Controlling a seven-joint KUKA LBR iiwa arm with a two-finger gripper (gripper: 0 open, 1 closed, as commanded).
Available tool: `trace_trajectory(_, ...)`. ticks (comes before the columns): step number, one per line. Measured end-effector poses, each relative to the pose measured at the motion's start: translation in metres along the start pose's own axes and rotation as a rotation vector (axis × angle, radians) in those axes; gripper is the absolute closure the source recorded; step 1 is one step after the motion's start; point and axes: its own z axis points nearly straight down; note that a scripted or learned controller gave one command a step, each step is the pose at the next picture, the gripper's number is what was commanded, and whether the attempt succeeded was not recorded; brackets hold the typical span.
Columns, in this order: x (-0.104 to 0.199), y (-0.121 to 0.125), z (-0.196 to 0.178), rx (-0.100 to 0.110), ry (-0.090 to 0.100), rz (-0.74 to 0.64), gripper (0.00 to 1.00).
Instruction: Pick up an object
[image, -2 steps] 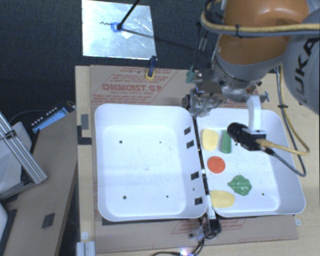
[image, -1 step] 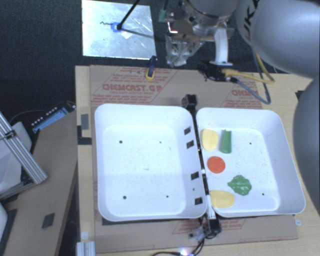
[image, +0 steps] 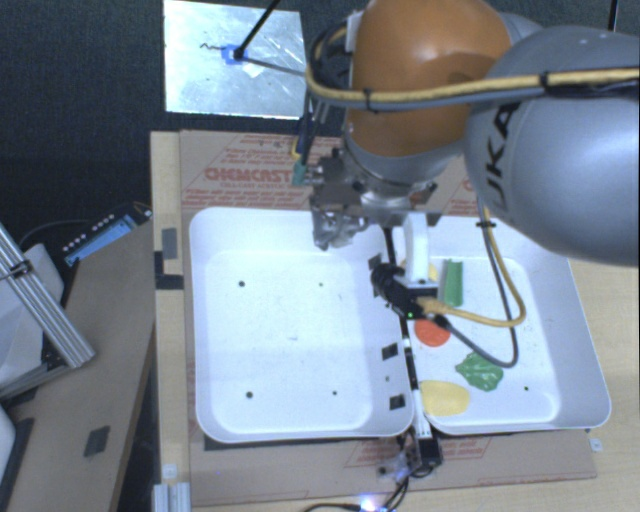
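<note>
right bin: green stick (image: 453, 282) upright | red disc (image: 433, 334) | green leaf (image: 480, 372) | yellow lump (image: 445, 398)

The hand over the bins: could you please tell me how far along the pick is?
Nothing looks picked yet. The hand hangs over the back edge of the left bin, and nothing shows beneath it. The green stick, red piece, green leaf shape and yellow piece all lie in the right bin. Reaching one, gripping it and lifting it are all left.
</note>
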Motion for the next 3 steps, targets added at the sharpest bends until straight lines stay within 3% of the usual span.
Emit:
trace_trajectory(1,0.059,-0.009,-0.050,-0.015,0.004,-0.001,1.00)
trace_trajectory(2,-0.041,0.004,-0.119,-0.020,-0.001,0.016,1.00)
trace_trajectory(3,0.009,-0.017,-0.186,-0.019,0.005,0.000,1.00)
